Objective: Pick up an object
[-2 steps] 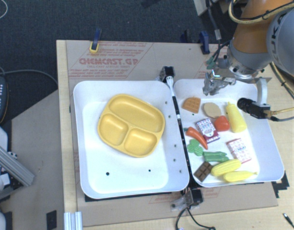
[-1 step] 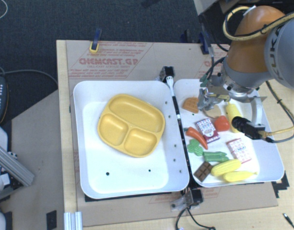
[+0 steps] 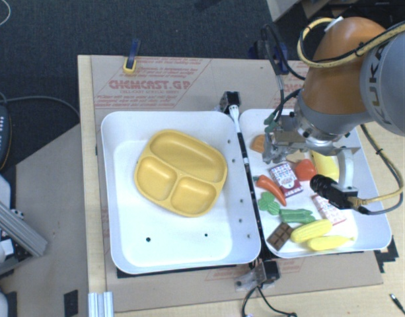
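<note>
My gripper (image 3: 276,145) hangs over the back left part of the right bin (image 3: 377,223), below the arm's orange band. Just in front of it lie a small patterned box (image 3: 285,178) and a red round piece (image 3: 305,169). An orange piece (image 3: 257,142) peeks out at the gripper's left. Nearer the front sit a red chili pepper (image 3: 271,188), a green vegetable (image 3: 289,212), a brown chocolate bar (image 3: 279,236), a yellow corn cob (image 3: 312,230) and another yellow piece (image 3: 328,243). I see nothing held in the gripper.
A yellow divided plate (image 3: 181,172) lies in the left bin (image 3: 123,230). A black rail (image 3: 245,170) separates the two bins. A black cable plug (image 3: 331,191) from the arm hangs over the right bin, above a red-and-white packet (image 3: 329,211). A yellow clamp (image 3: 130,63) sits at the bench's back.
</note>
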